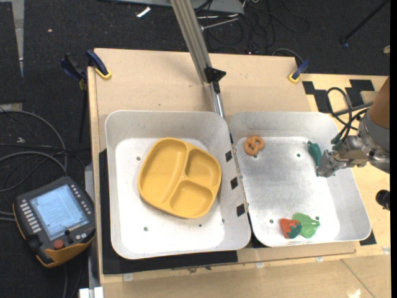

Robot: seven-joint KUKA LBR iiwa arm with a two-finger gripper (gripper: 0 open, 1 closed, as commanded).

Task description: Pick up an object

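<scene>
Seen from above, two white bins are sitting side by side on a bench. A yellow divided plate (180, 177) is lying in the left bin (124, 228). The right bin (347, 191) is holding a pretzel (253, 145) at its far left, a red and green toy (299, 226) at its near edge, and a teal object (314, 152) beside the gripper (329, 164), whose grip cannot be made out.

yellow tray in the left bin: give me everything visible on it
The yellow tray is a rounded, glossy divided plate that looks like plastic, with three compartments: one long one on its left, two smaller ones on its right. It lies flat, right side up, turned at an angle, about mid-floor in the left bin. Nothing lies in it. The gripper is over the other bin.
</scene>
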